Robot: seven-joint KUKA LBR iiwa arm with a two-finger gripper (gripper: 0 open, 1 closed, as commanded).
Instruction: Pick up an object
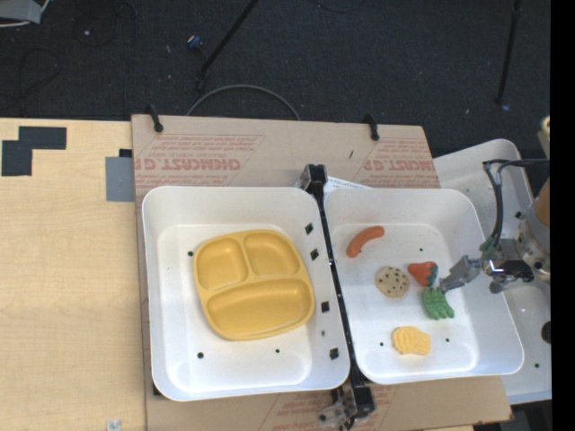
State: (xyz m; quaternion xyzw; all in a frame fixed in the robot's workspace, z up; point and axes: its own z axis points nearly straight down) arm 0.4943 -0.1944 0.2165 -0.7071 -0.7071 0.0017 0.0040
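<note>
High slanted view over both bins (180, 241)

A yellow divided plate (254, 284) fills the left bin (171, 223); toy foods lie in the right bin (458, 209).

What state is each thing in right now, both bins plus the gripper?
yellow divided plate: flat in the left bin, compartments bare.
sausage: lying loose in the right bin.
cookie: flat, untouched.
red piece: lying beside the cookie.
green piece: on the bin floor, just below the gripper's tip.
corn: lying apart, near the front.
gripper: low over the red and green pieces, grasp unclear.
</note>
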